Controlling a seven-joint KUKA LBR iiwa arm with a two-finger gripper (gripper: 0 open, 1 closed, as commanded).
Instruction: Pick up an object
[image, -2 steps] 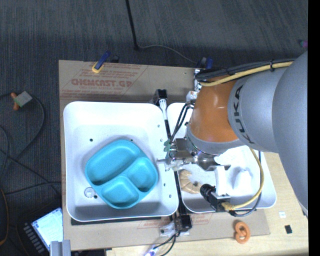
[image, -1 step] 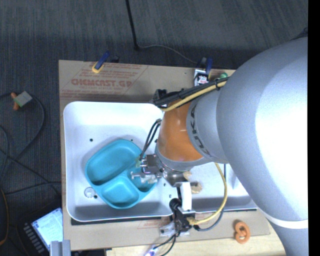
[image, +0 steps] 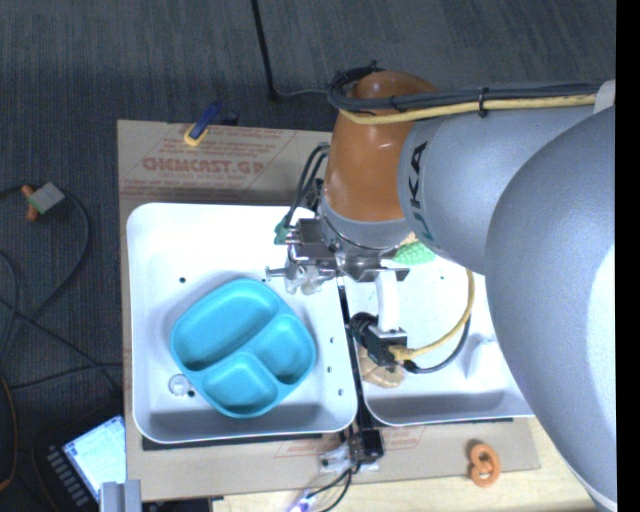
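A light blue divided dish (image: 243, 346) with three compartments lies in the left bin (image: 150, 260), near its middle. My gripper (image: 312, 268) hangs over the rim between the two bins, just above the dish's far right corner, and the wrist covers its tip. A green object (image: 418, 253) peeks out from under the arm in the right bin (image: 480, 395). A tan object (image: 384, 374) lies by that bin's left wall, partly hidden.
A small clear round thing (image: 180, 384) sits in the left bin's near left corner. An orange pretzel-shaped piece (image: 484, 462) lies on the bench in front of the right bin. Printed cardboard (image: 200, 165) with a blue and yellow item (image: 203, 122) lies behind the bins.
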